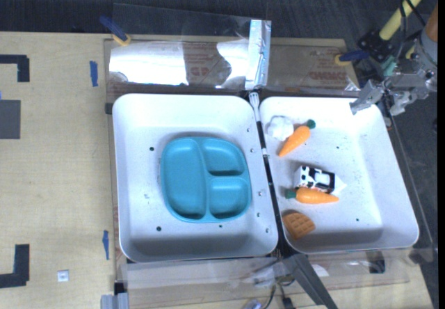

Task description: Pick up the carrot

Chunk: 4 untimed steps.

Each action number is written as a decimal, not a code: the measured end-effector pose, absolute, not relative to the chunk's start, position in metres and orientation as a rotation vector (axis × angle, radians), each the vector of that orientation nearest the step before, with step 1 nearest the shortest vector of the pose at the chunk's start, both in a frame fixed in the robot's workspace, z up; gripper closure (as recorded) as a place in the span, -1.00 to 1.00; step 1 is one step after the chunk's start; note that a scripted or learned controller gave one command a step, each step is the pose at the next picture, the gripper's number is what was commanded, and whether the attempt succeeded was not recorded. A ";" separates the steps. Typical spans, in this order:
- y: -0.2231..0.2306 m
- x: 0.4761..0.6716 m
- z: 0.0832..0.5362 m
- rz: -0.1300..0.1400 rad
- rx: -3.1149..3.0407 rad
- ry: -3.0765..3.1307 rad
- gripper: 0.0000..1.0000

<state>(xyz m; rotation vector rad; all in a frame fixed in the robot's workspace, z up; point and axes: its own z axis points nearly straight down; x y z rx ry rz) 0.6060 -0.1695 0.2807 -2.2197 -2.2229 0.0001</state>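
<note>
Bright even light, glare on plastic sheet [188, 57]

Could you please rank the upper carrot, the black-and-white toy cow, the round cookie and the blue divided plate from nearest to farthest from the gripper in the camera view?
From the gripper at the right bin's upper right corner:
1. Upper carrot, upper left of the right bin.
2. Toy cow, middle of that bin.
3. Cookie, that bin's lower left corner.
4. Blue plate, in the left bin.
</note>
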 end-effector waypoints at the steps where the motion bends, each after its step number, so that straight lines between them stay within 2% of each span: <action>1: -0.096 0.649 0.137 0.002 -2.405 -2.015 -1.00; 2: -0.101 0.647 0.113 -0.016 -2.277 -2.196 -1.00; 3: -0.104 0.632 0.089 0.005 -2.193 -2.271 -1.00; 4: -0.100 0.633 0.100 -0.004 -2.189 -2.271 1.00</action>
